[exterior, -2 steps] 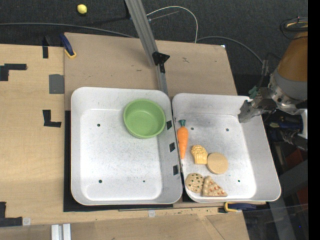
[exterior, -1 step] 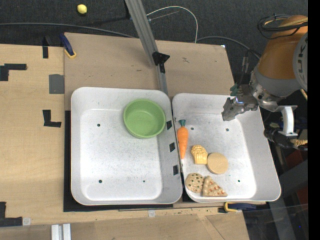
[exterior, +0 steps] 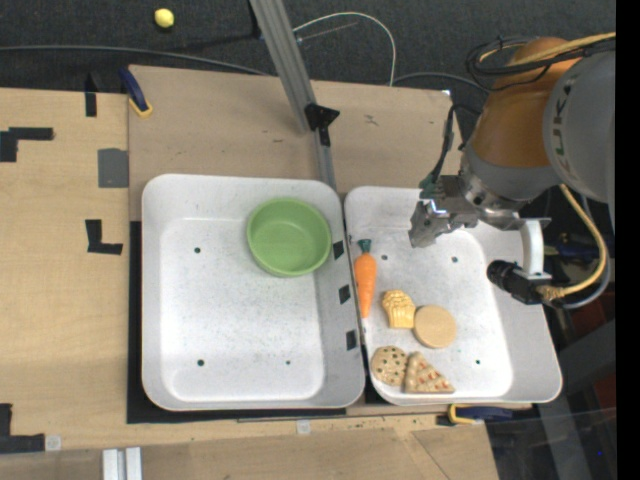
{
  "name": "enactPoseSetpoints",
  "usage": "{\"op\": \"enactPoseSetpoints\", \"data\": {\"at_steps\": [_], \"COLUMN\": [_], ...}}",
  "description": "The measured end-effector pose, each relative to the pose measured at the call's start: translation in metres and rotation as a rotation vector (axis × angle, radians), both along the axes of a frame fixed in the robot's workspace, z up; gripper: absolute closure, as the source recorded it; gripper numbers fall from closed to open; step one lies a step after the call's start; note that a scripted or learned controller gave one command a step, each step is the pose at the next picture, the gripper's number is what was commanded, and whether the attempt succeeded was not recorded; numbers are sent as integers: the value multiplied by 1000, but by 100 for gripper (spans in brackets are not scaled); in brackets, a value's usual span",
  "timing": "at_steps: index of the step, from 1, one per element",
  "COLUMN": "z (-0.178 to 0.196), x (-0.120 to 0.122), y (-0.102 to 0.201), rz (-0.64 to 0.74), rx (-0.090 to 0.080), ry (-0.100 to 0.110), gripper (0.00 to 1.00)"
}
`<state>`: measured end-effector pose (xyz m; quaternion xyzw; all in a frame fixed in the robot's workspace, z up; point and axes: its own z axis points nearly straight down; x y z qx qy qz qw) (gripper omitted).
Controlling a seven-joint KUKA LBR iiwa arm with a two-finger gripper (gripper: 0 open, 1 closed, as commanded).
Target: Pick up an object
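Observation:
My gripper (exterior: 428,230) hangs over the upper part of the right bin (exterior: 520,373), its dark fingers pointing down to the left with nothing seen between them. Below and left of it lies an orange toy carrot (exterior: 365,281) along the bin's left wall. Farther down sit a yellow fries-shaped toy (exterior: 398,309), a round tan cookie (exterior: 435,327), a chocolate-chip cookie (exterior: 388,365) and a pizza slice (exterior: 427,377). A green bowl (exterior: 289,235) rests upright in the upper part of the left bin (exterior: 175,368).
A grey metal pole (exterior: 285,53) slants down from the top to the divider between the bins. Cables and a black connector (exterior: 512,280) hang at the arm's right side. A small yellow ball (exterior: 164,17) lies on the dark floor beyond the bench.

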<state>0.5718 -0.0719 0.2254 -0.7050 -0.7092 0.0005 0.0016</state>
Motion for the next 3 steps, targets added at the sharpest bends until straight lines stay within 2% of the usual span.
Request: {"op": "enactPoseSetpoints", "data": {"at_steps": [1, 3], "z": [5, 3], "x": [-1, 11], "y": [45, 158], "rz": [0, 2], "rx": [0, 0], "ry": [-2, -1], "gripper": [100, 100]}}
